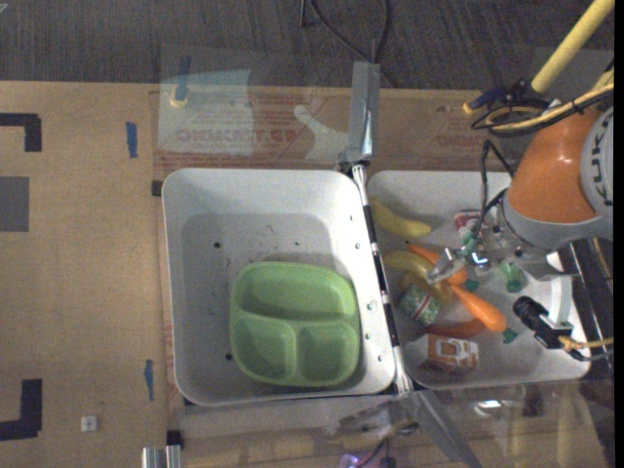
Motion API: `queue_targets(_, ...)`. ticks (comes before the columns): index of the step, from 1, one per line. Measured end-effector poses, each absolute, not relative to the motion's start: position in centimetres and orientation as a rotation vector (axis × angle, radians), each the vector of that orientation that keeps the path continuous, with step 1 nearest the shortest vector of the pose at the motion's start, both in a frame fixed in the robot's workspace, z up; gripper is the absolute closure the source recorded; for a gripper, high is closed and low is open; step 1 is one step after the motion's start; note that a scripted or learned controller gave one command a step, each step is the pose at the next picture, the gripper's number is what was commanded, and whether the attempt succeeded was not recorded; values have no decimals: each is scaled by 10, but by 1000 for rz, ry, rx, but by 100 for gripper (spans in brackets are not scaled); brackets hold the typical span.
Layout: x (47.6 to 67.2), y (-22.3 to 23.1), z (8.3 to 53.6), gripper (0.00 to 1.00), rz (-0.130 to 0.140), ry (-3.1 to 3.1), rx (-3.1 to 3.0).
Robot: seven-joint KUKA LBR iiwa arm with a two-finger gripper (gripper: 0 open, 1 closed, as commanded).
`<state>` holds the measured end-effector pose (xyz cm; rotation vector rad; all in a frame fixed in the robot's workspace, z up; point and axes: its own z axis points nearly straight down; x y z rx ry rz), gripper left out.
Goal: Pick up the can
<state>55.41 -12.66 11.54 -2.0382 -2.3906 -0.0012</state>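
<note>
My claw (466, 261), its state beyond my telling, hung over the right bin (546, 369) just beside the can (421, 304), which lay crowded among a carrot (478, 307) and bananas (398, 220), so I feared grabbing the wrong thing.

Tan desk (78, 291) with black corner marks (24, 130) and blue tape strips (131, 139); dark grey carpeted floor (146, 18) beyond its far edge.
</note>
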Motion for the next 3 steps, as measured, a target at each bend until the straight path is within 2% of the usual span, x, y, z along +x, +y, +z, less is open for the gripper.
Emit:
queue_targets(1, 643, -148, 98, 0, -17, -2423, -2027)
queue_targets(2, 671, -208, 100, 0, -15, -2298, -2140)
queue_targets(3, 658, -211, 91, 0, -24, -2010, -2407)
